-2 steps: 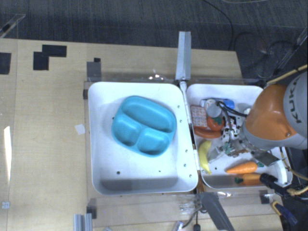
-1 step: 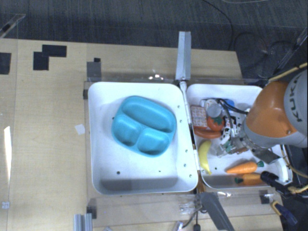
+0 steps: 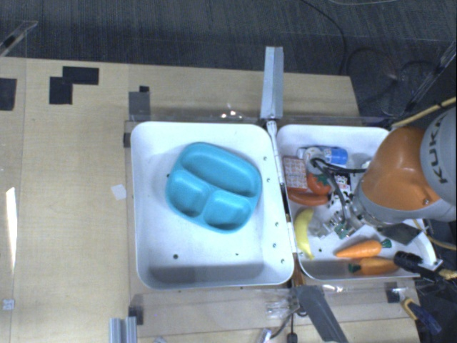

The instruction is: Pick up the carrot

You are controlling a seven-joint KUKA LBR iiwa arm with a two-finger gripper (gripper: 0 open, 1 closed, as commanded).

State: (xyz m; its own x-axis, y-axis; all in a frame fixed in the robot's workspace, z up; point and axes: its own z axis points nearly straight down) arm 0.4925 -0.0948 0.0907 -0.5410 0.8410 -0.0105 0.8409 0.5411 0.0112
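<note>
- Pale wood formed the bench (image 3: 64, 213) under me, with dark carpet beyond its far edge and two shallow white bins side by side on it.
- Seen from the overhead camera, my arm (image 3: 400, 174) reached in from the right over the right bin (image 3: 371, 131), its orange band directly above my wrist.
- My gripper (image 3: 337, 216) hung low inside that bin; I could not tell how my fingers stood, since wrist and cabling hid them.
- One carrot (image 3: 359, 249) lay just beside my gripper, toward the near wall of the bin, with nothing of mine around it.
- A second carrot (image 3: 373, 266) lay just past the first, against the near wall.
- A yellow banana-like piece (image 3: 304, 234) sat just left of my gripper, near the divider.
- A red piece (image 3: 309, 197) and a printed packet (image 3: 294, 171) lay beyond my gripper, toward the far wall.
- Well to my left, the left bin (image 3: 153, 263) held a blue divided plate (image 3: 213, 186), tilted.
</note>
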